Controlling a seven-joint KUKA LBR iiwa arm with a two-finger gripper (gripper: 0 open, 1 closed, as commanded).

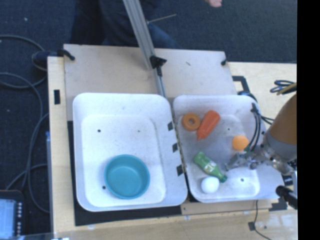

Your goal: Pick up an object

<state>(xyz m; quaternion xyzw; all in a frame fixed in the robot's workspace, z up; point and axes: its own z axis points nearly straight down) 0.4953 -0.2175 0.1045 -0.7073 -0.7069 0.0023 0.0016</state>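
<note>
At the near edge of the right bin (235, 196) a white ball (210, 185) lies against a green bottle (209, 166); no label or writing on the bottle can be read. Just right of them the pincer (242, 162) sits low over the bin floor, nothing visible between its fingers; whether they are spread or closed cannot be told. An orange ball (240, 143) rests just beyond it. Farther back lie an orange carrot-shaped piece (208, 124) and, touching it, a tan ring (190, 121). The left bin (100, 104) holds a blue bowl (127, 176) near its front. Both bins stand on the table (115, 69).
</note>
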